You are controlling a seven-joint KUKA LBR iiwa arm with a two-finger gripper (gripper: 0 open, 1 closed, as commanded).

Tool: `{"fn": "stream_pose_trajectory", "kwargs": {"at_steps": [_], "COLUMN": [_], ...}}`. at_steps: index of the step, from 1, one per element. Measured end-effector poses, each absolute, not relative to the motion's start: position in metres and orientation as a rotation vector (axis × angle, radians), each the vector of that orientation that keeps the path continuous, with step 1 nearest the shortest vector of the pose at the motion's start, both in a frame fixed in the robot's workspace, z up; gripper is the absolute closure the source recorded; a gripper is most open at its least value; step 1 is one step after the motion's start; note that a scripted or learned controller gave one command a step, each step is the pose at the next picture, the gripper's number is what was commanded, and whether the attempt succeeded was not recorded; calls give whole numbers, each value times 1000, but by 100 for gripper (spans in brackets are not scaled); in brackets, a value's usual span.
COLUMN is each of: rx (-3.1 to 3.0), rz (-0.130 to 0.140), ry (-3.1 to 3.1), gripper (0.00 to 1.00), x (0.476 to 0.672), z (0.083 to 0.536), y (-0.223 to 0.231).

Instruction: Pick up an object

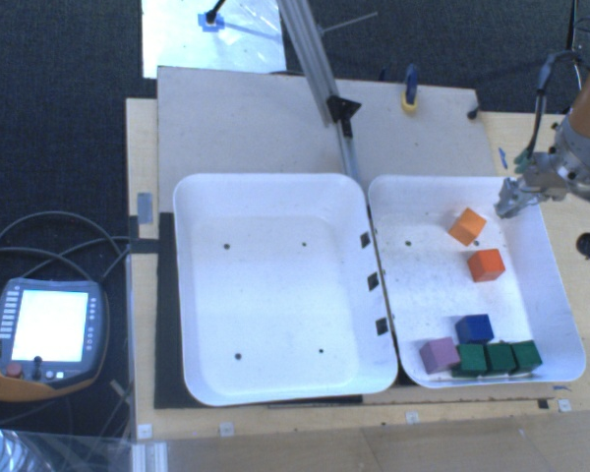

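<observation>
The right bin (560, 303) holds several blocks. A light orange block (466, 226) lies near its far side, with a darker orange block (486, 265) just in front of it. A blue block (474, 327), a pink block (438, 354) and two green blocks (488, 359) cluster at the near edge. My gripper (509, 203) hangs over the bin's far right corner, just right of the light orange block and apart from it. Nothing shows between its fingers.
The left bin (192, 264) sits beside the right one. A slanted metal pole (310, 52) crosses the back board. A teach pendant (44, 337) with cables lies at the far left, off the bench.
</observation>
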State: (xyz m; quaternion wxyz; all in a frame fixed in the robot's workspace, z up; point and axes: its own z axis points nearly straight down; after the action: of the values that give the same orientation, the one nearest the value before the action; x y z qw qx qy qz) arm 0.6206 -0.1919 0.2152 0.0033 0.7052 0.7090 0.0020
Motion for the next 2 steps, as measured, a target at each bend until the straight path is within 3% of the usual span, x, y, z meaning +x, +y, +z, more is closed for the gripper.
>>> {"fn": "stream_pose_trajectory", "kwargs": {"at_steps": [1, 2], "rx": [2210, 2207], "rz": [6, 6], "ry": [2223, 2230], "gripper": [100, 100], "x": [622, 640], "z": [262, 262], "y": [-192, -144]}}
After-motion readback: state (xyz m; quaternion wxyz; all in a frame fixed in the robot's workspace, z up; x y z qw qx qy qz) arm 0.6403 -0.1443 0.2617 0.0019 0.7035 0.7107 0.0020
